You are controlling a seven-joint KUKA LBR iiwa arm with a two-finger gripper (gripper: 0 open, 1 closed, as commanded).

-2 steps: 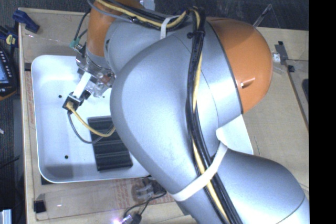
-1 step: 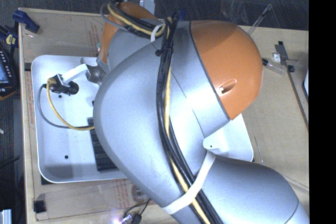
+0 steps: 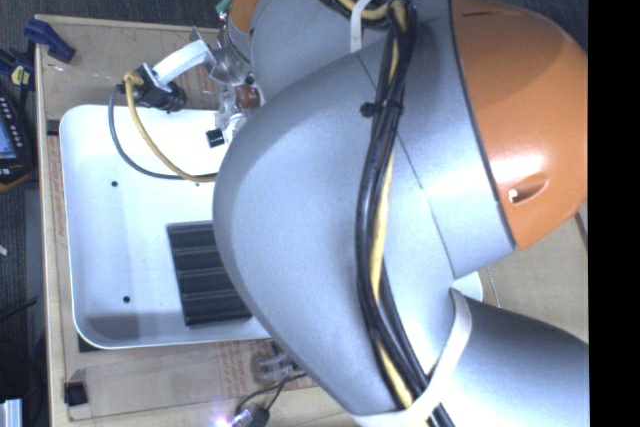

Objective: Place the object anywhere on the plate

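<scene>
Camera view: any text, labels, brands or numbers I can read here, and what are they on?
None can be read.
The arm shows plain grey and orange casing, no markings.
The white bin and the black ribbed block in it are unmarked.
The dark device at the left edge is too blurred to read.

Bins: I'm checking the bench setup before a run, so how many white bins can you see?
1. A white bin lies at the view's left, holding a black ribbed object. The grey arm covers the rest of the bench, so another bin may be hidden.
</scene>
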